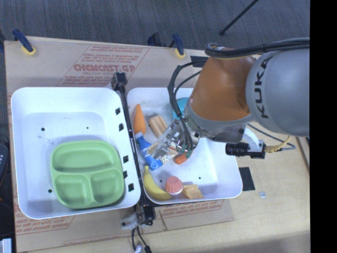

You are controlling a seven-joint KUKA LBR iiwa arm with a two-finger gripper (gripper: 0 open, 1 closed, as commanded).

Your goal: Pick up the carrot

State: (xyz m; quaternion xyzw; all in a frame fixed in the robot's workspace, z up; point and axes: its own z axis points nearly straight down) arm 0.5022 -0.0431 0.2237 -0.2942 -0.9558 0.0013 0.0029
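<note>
**Ana:** End effector [176, 141] of the grey arm hung low inside the right-hand shallow white bin [224, 181], its metal parts tangled visually with the clutter under it. I could not tell from that slanted view whether it was apart or together.

**Ben:** And the long orange carrot [139, 119]?

**Ana:** It lay up and to the left of the end effector, near the bin's left wall, apart from it and untouched. A tan wooden cylinder [157, 125] sat between them. Closer to the end effector were a blue plastic piece [148, 151] on its left and a small red-orange item [180, 159] just below.

**Ben:** So how far along?

**Ana:** Judging by that, nothing was grasped. The approach, closing on the carrot and the lift all remained. A yellow banana [154, 188] lay further below.
</note>
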